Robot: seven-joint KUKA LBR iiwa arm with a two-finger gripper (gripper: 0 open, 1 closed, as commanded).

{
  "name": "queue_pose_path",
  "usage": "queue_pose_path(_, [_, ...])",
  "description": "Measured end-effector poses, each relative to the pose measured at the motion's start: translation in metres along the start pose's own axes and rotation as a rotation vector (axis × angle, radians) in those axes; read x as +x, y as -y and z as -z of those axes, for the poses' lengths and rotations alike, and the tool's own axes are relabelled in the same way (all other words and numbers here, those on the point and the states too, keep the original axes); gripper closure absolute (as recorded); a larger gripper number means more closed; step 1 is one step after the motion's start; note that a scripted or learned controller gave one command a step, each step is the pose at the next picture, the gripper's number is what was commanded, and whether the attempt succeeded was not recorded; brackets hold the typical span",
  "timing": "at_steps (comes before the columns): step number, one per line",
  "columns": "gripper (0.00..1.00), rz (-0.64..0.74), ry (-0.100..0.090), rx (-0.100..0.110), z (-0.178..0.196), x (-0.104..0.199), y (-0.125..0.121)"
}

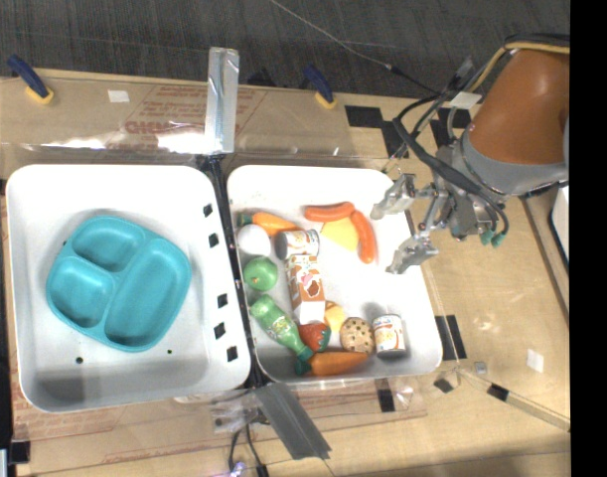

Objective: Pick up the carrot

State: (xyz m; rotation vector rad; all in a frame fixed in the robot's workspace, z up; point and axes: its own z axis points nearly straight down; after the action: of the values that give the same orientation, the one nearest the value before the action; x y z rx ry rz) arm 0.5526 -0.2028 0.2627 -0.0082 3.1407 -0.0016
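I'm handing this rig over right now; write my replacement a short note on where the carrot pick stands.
Hand: open, holding nothing, over the right bin's right edge, near the far corner.
Carrot: lying at the near edge of the right bin, beside a cookie and a small can. Other toy food crowds the bin, including orange sausage-like pieces close to the hand; don't confuse them.
Left bin: a teal divided plate.
Done: nothing grasped.
Left: move to the near edge, descend, close on the carrot, lift.

A pale wooden bench (pixel 502 346) stands on dark, seemingly carpeted floor (pixel 104 13), with blue clamps (pixel 31 79) along its far edge.
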Motion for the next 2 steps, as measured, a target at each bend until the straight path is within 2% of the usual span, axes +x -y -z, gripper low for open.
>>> queue_pose_path(1, [0.0, 0.039, 0.001, 0.0, -0.168, 0.007, 0.006])
queue_pose_path(2, [0.0, 0.103, 0.003, 0.0, -0.169, -0.054, 0.007])
